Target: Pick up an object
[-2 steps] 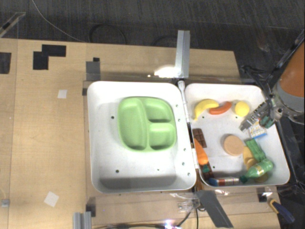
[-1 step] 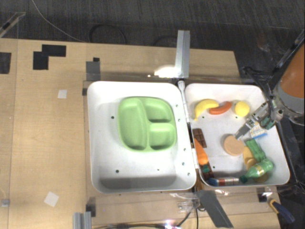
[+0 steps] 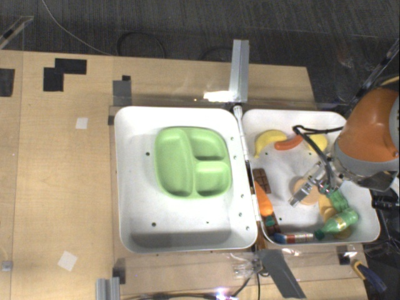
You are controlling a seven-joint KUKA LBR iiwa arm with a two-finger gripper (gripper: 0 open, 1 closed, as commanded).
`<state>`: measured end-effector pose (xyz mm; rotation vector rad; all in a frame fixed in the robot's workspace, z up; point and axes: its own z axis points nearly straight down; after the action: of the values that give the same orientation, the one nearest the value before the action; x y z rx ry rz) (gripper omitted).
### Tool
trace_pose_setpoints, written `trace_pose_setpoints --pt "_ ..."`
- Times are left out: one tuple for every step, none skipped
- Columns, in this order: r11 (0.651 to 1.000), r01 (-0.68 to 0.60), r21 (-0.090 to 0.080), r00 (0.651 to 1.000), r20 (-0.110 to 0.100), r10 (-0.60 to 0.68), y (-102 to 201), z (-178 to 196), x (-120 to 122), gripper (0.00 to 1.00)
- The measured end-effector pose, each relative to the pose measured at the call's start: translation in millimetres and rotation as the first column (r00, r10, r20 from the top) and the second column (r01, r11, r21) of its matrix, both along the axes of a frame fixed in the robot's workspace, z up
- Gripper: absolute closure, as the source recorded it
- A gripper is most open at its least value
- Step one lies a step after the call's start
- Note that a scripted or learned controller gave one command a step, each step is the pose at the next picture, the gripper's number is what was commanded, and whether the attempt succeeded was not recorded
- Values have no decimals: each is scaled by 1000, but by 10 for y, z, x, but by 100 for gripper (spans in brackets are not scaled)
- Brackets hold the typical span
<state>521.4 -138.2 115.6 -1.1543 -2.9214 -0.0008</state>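
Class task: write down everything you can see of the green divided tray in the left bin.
The green divided tray is pale green and looks like moulded plastic, with rounded corners. It has three compartments: one long one on the left and two smaller ones stacked on the right. It lies flat, open side up, on the floor of the left bin, slightly above the middle, and holds nothing. Nothing else touches it.

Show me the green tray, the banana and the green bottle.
green tray point(image 3: 190, 162): camera view, on the ridge between its compartments.
banana point(image 3: 269, 139): camera view, on its yellow middle.
green bottle point(image 3: 337, 222): camera view, on its body near the bin's corner.
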Motion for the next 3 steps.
trace_pose_setpoints --pt "1000 10 -3 1000 14 -10 -89 -256 209 0" --pt "1000 1 -5 1000 17 -1 22 -253 88 0" --pt "1000 -6 -8 1000 30 6 24 -115 130 100"
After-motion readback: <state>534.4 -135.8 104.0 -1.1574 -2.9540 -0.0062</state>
